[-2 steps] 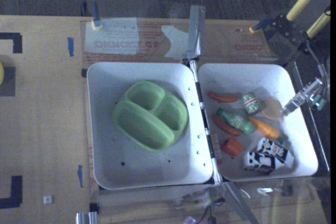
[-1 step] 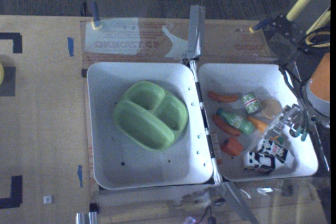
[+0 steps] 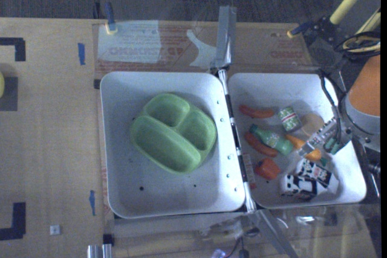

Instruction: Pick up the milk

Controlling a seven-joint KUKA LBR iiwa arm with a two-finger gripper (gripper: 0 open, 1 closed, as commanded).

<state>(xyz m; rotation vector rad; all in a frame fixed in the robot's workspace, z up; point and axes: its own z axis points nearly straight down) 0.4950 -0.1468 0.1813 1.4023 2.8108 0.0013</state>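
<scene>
milk, a small carton with black and white cow patches, lies on its side near the front edge of the right bin, towards that bin's right corner. just to its left sits a red piece, and above that a green bottle lies tilted across a red pepper. a small can with a green and white label rests further back, next to a red sausage and a tan round thing. an orange piece shows beside the bottle.

the gripper reaches in from the right, low over the right bin, just behind the milk and apart from it. its fingers stand a little apart, with nothing between them that i can make out. the arm's orange band sits at the right edge.

the left bin holds a green tray with three compartments, lying tilted near the middle. both bins stand on a wooden bench marked with blue tape.
</scene>
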